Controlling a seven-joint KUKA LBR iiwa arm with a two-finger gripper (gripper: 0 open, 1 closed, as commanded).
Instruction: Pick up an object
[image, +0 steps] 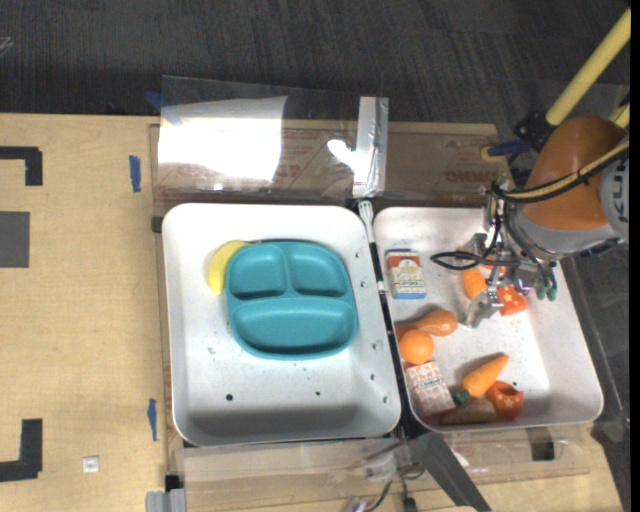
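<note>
You should lower the gripper (497, 296) straight over the small orange and red toy pieces (498, 292) at the far side of the right shallow white plastic bin (578, 340), though I cannot tell if the jaws are spread or pressed together.

A yellow object (218, 266) lies mostly hidden under the teal divided plate (291, 298).

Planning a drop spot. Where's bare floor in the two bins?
Left bin: bare strip below the teal tray, plus its left margin. Right bin: bare on the right, between gripper and tomato. Crowded along its left and front: carton, orange, carrot.
</note>
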